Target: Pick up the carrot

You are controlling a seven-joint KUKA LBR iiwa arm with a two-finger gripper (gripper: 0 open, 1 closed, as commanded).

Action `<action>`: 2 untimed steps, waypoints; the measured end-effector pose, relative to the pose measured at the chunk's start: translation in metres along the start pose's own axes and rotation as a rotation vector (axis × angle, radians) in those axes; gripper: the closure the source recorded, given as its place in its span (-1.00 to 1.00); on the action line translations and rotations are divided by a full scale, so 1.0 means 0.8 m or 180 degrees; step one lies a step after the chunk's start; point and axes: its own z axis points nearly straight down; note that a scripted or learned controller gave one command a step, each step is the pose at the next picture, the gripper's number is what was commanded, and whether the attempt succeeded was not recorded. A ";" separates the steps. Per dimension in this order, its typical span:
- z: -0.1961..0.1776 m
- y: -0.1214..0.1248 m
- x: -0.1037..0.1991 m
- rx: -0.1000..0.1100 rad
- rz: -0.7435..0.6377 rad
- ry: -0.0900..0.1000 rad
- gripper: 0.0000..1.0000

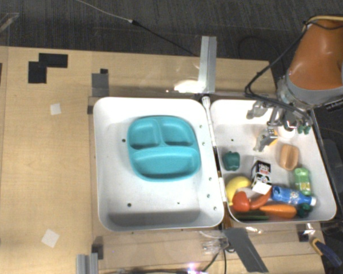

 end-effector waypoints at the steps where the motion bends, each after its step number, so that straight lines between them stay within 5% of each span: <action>1: -0.172 -0.017 -0.041 0.0006 0.0192 -0.0047 -1.00; 2: -0.077 -0.137 -0.051 0.0005 0.0240 0.0014 -1.00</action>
